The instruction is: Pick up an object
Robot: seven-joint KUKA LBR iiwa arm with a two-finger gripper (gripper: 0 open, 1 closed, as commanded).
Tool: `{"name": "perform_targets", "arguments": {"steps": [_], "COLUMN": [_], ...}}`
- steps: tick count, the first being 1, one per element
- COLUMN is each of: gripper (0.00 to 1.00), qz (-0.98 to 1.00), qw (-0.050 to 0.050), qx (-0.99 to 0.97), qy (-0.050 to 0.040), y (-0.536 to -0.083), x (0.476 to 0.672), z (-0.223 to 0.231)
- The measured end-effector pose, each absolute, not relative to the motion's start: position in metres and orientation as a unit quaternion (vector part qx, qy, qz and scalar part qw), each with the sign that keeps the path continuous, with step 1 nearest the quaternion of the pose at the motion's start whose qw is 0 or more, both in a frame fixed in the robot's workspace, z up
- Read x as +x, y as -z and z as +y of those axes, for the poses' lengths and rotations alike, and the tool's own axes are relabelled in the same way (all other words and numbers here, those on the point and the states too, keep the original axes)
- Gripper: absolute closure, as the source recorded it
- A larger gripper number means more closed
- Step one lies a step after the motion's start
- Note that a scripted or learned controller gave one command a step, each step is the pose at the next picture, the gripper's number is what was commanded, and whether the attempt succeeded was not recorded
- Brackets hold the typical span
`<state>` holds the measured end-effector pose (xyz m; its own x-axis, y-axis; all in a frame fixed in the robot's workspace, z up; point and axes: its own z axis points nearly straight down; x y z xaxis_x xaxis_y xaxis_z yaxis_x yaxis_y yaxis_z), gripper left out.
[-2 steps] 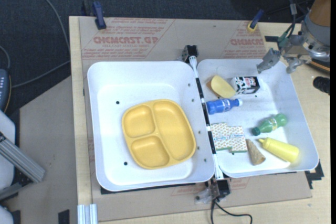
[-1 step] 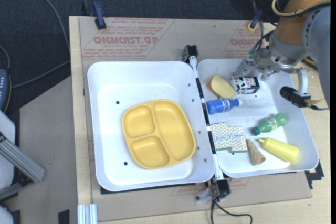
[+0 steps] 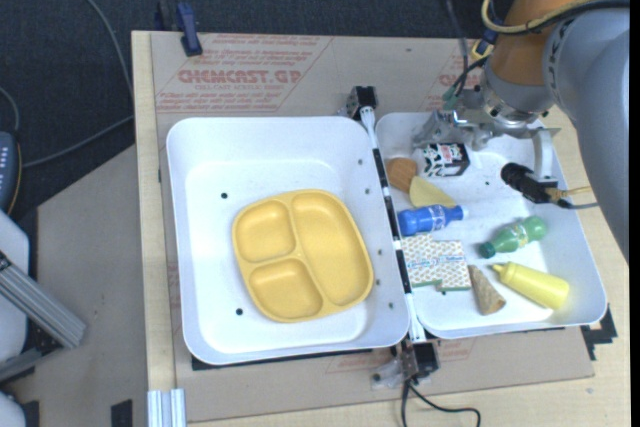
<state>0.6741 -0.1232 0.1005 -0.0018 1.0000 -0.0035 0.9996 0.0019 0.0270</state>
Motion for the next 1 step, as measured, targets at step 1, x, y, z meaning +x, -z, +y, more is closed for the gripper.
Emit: {"name": "perform_targets", "arguments": {"steps": [1], "gripper": [0.00], "qz": [0.707], "qw": [0.001], "qx": [0.707], "qy": [-0.0006], "y": [-0.0874], "x": [0.6599], "z": [-0.1260]}}
